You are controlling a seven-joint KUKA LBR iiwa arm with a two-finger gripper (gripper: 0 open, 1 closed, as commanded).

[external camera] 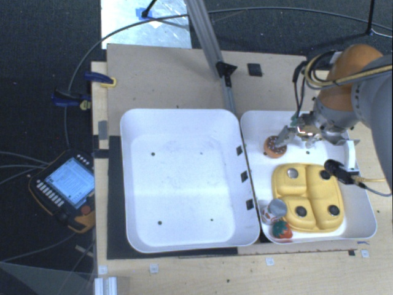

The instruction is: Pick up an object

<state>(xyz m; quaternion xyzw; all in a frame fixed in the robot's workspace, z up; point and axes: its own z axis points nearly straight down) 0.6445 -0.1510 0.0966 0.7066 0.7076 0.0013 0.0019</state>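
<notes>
Two shallow white plastic bins with rounded corners are seen side by side on a pale board counter point(166, 78). The left bin point(181, 177) has a smooth glossy floor marked by a few small dark dots. The right bin point(356, 220) is taken as the landmark. Most of its near half is filled by a yellow tray point(307, 195), a soft-edged moulded block with rounded pads and three dark round holes. Just beside the tray's near left corner a small grey cylinder point(276, 208) is seen, and touching it on the near side a small red and green toy point(281, 228). At the bin's far left a small round brown ball point(272, 145) with a speckled, knobbly surface lies on the white floor.

The grey arm with its orange band point(353, 72) is reached in over the bin's far right corner. The claw point(288, 135) is placed just beside the ball, at its right; whether it is open or closed cannot be told, and the ball is not seen to be gripped.
</notes>
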